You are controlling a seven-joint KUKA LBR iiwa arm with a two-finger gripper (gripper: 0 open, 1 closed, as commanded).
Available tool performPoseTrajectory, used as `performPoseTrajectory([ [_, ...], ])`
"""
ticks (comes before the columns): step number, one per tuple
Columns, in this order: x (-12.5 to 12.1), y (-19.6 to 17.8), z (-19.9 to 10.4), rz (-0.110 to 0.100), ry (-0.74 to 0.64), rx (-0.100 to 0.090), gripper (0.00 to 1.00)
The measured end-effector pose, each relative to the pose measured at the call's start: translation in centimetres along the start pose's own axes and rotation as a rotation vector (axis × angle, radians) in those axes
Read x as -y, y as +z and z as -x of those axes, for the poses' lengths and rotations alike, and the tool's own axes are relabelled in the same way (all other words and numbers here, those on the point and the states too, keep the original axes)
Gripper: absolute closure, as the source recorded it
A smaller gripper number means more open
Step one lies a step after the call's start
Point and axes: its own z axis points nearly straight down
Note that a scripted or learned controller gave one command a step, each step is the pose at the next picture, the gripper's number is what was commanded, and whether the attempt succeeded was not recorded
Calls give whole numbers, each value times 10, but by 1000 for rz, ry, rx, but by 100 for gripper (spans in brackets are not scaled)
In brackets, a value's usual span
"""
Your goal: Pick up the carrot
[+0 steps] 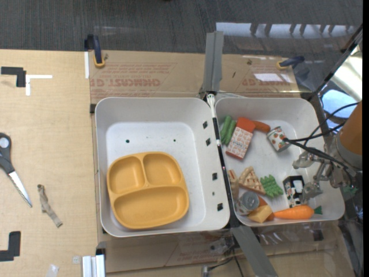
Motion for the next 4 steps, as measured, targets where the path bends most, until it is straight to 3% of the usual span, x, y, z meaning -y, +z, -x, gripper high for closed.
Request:
performPoseTrajectory([
  [1,-28,-73,-14,2,341,-36,0],
  [2,-79,9,-22,-2,646,-33,0],
  [3,-79,0,-20,-3,643,-29,100],
  [4,-137,-147,-14,-4,628,-37,100],
])
